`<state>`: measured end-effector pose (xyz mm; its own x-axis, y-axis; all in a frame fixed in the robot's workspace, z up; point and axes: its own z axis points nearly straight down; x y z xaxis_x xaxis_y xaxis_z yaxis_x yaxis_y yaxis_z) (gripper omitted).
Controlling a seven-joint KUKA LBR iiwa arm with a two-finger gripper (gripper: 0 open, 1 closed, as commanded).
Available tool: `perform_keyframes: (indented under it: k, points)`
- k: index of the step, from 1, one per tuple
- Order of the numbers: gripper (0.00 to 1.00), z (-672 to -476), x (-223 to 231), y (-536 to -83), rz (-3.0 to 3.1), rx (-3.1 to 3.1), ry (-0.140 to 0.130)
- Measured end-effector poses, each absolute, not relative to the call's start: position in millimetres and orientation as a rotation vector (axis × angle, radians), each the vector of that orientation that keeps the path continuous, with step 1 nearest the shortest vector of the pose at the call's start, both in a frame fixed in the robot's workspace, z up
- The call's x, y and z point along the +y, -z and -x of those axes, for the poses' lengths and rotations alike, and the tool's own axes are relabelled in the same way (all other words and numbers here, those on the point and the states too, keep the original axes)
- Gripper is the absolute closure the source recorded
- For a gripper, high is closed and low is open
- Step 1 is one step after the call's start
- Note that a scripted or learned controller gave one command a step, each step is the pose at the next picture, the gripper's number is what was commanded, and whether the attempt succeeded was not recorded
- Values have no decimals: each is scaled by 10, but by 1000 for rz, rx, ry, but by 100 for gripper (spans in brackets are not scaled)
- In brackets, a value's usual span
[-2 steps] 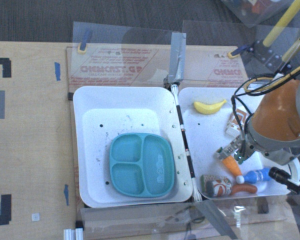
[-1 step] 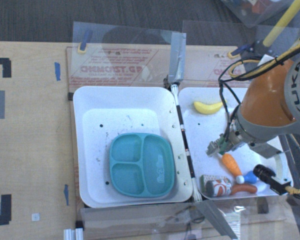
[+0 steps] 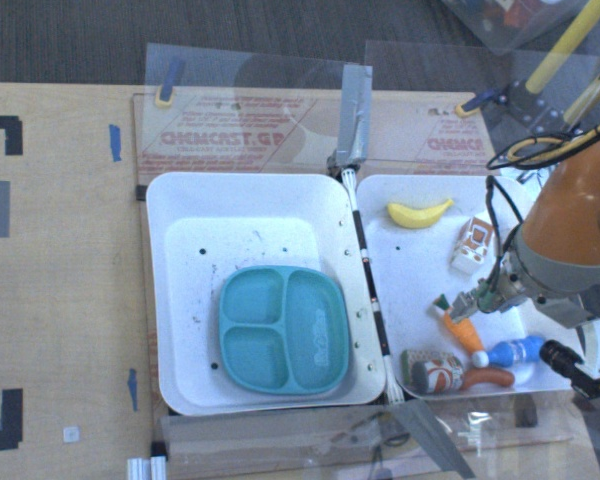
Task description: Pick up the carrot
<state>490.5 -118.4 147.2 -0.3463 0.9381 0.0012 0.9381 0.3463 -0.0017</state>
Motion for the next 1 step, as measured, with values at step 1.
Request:
perform_keyframes:
  k: [1]
  points:
    - [0, -4906, -1182, -1472, 1794, -2576, -1]
